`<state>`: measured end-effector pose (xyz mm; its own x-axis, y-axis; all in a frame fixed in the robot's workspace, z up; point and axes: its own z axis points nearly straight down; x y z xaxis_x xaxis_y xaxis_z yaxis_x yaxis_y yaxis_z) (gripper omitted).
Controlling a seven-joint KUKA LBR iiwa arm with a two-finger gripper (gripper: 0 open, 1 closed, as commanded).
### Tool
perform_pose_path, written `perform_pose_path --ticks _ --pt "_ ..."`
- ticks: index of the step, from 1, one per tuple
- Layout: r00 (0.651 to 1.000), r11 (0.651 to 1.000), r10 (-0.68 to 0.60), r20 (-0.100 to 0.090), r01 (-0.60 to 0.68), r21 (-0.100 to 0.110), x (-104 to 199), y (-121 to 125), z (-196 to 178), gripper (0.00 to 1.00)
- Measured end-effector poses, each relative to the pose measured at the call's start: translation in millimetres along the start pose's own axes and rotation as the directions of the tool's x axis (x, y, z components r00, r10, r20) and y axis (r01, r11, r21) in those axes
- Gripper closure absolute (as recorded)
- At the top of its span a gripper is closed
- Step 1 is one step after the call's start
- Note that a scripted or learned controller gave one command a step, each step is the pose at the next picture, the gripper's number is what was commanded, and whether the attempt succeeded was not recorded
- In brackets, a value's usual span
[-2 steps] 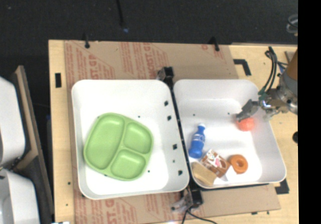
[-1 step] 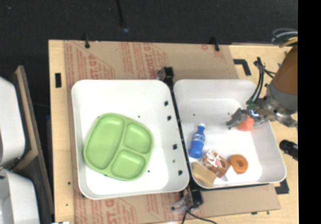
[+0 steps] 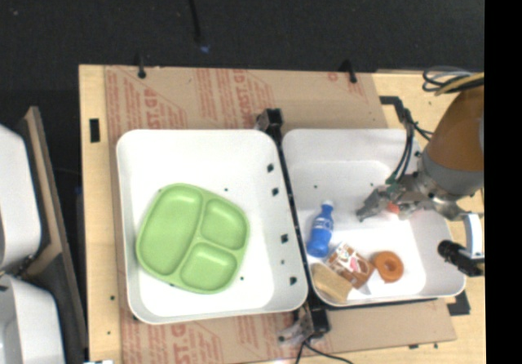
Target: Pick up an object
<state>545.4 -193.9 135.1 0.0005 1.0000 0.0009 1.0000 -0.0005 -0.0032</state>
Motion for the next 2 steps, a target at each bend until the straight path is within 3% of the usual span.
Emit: perform_pose_path --ticks 1,2 --pt "1.0 1.0 0.001 0.002 -0.001 -0.005 -1.2 1.2 -12.9 1.0" --pt "1.0 1.0 0.0 0.003 0.0 -0.009 -8.1 9.4 -69.2 1.0"
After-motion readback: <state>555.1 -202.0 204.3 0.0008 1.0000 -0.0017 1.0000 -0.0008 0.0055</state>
